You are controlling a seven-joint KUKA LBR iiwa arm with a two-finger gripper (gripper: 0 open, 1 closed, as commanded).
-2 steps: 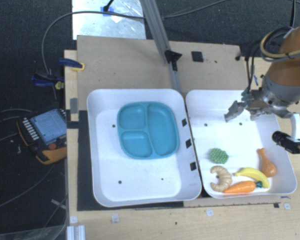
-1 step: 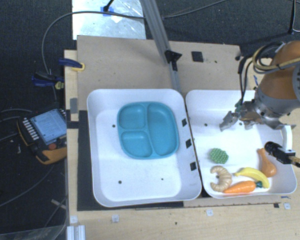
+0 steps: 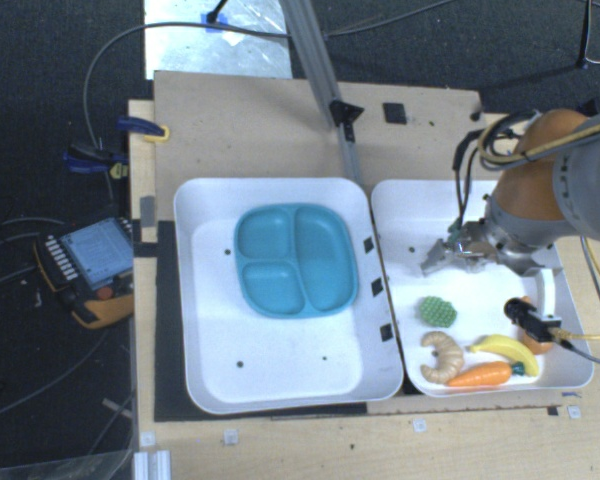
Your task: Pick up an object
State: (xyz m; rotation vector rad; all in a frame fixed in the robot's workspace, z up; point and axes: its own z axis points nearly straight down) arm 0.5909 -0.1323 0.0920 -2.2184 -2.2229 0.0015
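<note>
We see the gripper (image 3: 442,256) spread and holding nothing, above the green ball (image 3: 438,312) in the right bin (image 3: 400,213).

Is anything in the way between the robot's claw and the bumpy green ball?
Nothing visible is. The end effector sits in the right bin, and the green ball lies just below it in the picture, with bare white floor between them.

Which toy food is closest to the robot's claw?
The round green bumpy one. It sits alone just below the gripper, while the croissant, carrot and banana lie farther down the right bin.
</note>
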